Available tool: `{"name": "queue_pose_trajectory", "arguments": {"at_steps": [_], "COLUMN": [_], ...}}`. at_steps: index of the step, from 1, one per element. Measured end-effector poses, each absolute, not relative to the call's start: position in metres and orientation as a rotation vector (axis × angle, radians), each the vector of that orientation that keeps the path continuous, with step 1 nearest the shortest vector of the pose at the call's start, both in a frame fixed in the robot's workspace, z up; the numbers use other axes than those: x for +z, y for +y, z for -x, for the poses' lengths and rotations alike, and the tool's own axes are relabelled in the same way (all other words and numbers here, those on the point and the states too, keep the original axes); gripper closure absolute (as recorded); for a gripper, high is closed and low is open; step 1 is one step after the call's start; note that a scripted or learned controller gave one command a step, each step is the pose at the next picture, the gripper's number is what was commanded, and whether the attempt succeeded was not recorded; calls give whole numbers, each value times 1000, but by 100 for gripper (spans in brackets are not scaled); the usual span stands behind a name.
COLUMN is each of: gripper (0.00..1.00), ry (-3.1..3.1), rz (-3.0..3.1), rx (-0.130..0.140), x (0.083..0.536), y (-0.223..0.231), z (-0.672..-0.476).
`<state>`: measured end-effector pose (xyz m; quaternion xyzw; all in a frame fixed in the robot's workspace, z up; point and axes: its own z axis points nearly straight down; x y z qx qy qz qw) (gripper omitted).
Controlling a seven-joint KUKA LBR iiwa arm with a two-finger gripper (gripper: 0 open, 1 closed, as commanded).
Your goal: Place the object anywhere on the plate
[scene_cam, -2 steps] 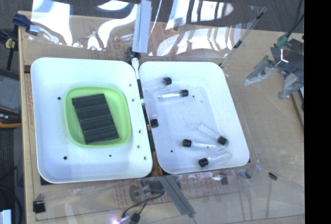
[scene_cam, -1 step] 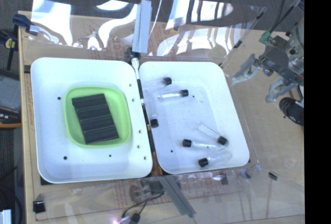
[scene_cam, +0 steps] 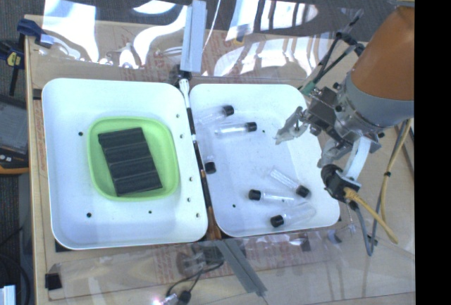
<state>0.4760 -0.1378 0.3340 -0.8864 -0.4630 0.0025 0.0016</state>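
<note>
A green square plate (scene_cam: pixel 95 156) lies in the left white bin (scene_cam: pixel 60 184). A dark grey ridged block (scene_cam: pixel 129 160) rests flat on the plate, slightly turned, and covers most of its middle. My gripper (scene_cam: pixel 290 127) hangs over the right part of the right white bin (scene_cam: pixel 243 163), far from the plate. I see nothing held in it. The grey arm with its orange band (scene_cam: pixel 387 57) comes in from the right.
Several clear tubes with black caps lie scattered in the right bin, such as one tube (scene_cam: pixel 236 129) near the top and another (scene_cam: pixel 271 195) low down. A loose black cap (scene_cam: pixel 209 167) sits by the bin's left wall. Cables (scene_cam: pixel 366 215) hang off the wrist at the right.
</note>
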Motion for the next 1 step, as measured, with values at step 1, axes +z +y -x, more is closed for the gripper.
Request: {"name": "queue_pose_trajectory", "arguments": {"at_steps": [1], "gripper": [0], "ry": [-1353], "rz": [2833], "rx": [3], "x": [385], "y": [-195], "z": [-477]}}
